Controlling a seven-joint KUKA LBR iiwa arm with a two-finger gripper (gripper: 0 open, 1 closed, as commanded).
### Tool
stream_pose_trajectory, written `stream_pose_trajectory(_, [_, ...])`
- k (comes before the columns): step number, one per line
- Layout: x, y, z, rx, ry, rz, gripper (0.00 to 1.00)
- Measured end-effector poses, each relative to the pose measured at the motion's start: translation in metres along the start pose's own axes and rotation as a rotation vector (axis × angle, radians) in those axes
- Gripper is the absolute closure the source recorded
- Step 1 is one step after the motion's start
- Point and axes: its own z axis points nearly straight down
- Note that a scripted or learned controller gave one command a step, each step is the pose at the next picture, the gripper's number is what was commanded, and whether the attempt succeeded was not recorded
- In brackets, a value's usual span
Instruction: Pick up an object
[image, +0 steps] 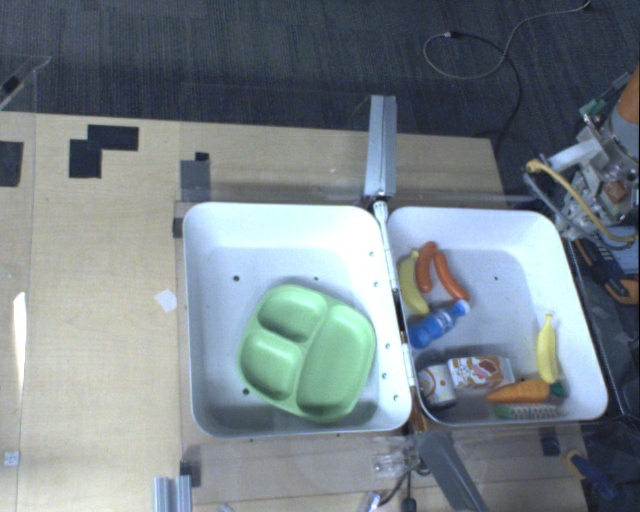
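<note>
The right bin (520, 232) holds several small items: a yellow banana (411, 283) and an orange-red hot dog (441, 271) near its left wall, and a blue bottle (437, 324) below them. A small carton (462, 377) and an orange carrot (522, 391) lie along the front, and a second yellow banana (546, 347) at the right. The left bin (220, 245) holds a green divided plate (308, 351). My arm's wrist and gripper (600, 185) sit at the right edge, above and outside the right bin's far right corner.
A metal post (380, 148) stands behind the seam between the bins. Cables trail on the dark floor at the back. The wooden bench top (90, 300) stretches to the left of the bins, with black markers on it.
</note>
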Motion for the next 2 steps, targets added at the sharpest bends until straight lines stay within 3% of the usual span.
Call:
stream_pose_trajectory(1, [0.002, -0.001, -0.01, -0.002, 0.001, -0.012, 1.0])
stream_pose_trajectory(2, [-0.017, 0.016, 0.038, 0.009, -0.002, 0.066, 1.0])
